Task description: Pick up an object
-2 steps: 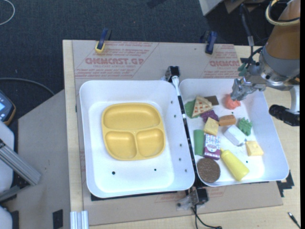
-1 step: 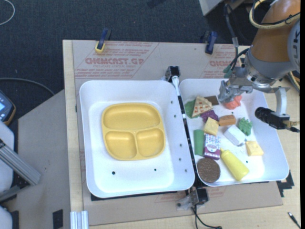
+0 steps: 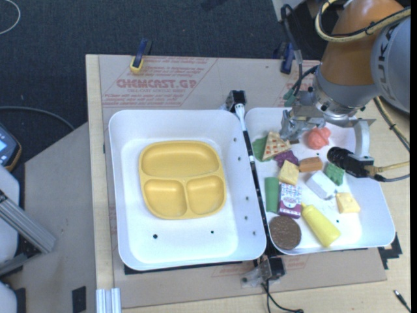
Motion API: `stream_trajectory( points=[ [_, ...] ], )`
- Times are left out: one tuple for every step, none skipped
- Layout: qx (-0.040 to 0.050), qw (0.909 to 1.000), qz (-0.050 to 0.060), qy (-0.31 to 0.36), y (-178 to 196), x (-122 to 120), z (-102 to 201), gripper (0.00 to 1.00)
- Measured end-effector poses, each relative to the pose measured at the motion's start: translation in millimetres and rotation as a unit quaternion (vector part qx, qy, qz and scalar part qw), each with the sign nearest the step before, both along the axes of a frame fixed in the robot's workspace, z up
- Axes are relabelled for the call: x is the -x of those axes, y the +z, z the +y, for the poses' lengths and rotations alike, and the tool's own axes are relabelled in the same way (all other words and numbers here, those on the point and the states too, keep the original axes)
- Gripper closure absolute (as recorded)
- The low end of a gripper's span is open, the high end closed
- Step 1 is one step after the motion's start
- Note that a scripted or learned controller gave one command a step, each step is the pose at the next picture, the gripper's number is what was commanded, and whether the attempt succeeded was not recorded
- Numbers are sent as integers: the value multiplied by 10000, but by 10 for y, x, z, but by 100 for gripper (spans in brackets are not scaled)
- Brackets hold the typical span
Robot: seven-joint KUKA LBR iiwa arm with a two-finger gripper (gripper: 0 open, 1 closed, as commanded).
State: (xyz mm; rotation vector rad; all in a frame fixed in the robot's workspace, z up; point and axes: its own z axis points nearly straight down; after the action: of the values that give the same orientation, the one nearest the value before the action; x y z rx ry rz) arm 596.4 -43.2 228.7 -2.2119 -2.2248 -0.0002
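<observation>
Pizza slice (image 3: 277, 145), a triangular toy wedge with a yellow crust edge and red topping, lies at the far left of the right bin (image 3: 383, 230), just beside and slightly nearer than the claw (image 3: 294, 126). The claw hangs low over the far end of that bin, under the grey wrist and orange band of the arm (image 3: 355, 38); whether its tips are apart or together cannot be told from this slanted view, and nothing is seen between them. The slice sits to the claw's left and a little toward the near side, its long axis running from the near-left crust up to the far-right point, so the point aims roughly at the claw. A short shift left and toward the viewer would probably centre the claw over it.

Outward from there: a pink ball (image 3: 318, 138) lies just right of the claw, a green piece (image 3: 260, 148) touches the slice's left side, and a purple piece (image 3: 286, 158) lies just nearer. Farther toward the near end are a yellow cheese block (image 3: 288, 173), a brown bar (image 3: 311, 164), a white block (image 3: 320, 185), a yellow bottle (image 3: 320, 225) and a brown cookie (image 3: 285, 232). The left bin (image 3: 124, 240) carries a yellow divided plate (image 3: 182, 178). Both bins rest on the tabletop (image 3: 104, 77).
</observation>
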Motion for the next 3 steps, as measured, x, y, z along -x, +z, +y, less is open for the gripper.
stream_trajectory(
  points=[
    [-1,10000,8,-1,-131,84,530,100],
    [9,10000,-23,-12,-37,106,726,100],
    [13,10000,-31,-20,57,119,768,100]
  ],
)
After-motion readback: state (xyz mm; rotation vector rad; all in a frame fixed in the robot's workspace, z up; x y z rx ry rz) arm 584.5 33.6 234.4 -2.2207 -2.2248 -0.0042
